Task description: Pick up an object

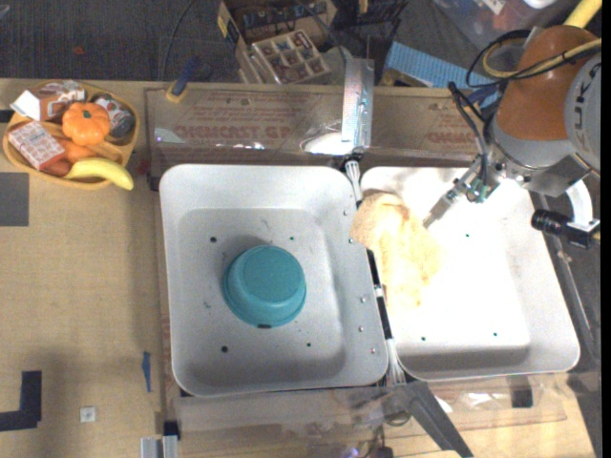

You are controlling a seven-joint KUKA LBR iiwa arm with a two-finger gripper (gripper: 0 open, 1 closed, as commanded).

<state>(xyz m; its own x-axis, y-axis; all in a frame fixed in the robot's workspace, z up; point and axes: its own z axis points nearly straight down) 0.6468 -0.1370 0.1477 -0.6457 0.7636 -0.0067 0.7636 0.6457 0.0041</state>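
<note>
Cloth [399, 246], pale yellow and crumpled, lies in the right bin [535, 342], in that bin's upper-left part, with one rounded fold pressed against the wall shared with the neighbouring bin. It sits just left of and below the claw [431, 219]. Whether the tip touches the fabric cannot be told.

Claw state: cannot be told; the tip appears as a single thin dark point angled down toward the left. No object shows between its parts. A small teal-green fitting sits on the slender stem just up and right of the tip.

Arm [549, 103]: grey body with an orange band, located up and right of the claw, entering from the right edge of the view. Cables run along its upper side.

Left bin [191, 198]: white, shallow, well left of the claw. A teal bowl [266, 285], upside down, rests near its centre, apart from the walls.

Surface [76, 303]: tan, carrying both bins side by side. Far left of the claw, at the upper-left corner of the surface, a yellow dish [19, 151] holds toy food, including an orange pumpkin [87, 122] and a banana [100, 171] at its lower rim.

Cardboard strip [248, 127]: runs behind both bins, above and left of the claw.
</note>
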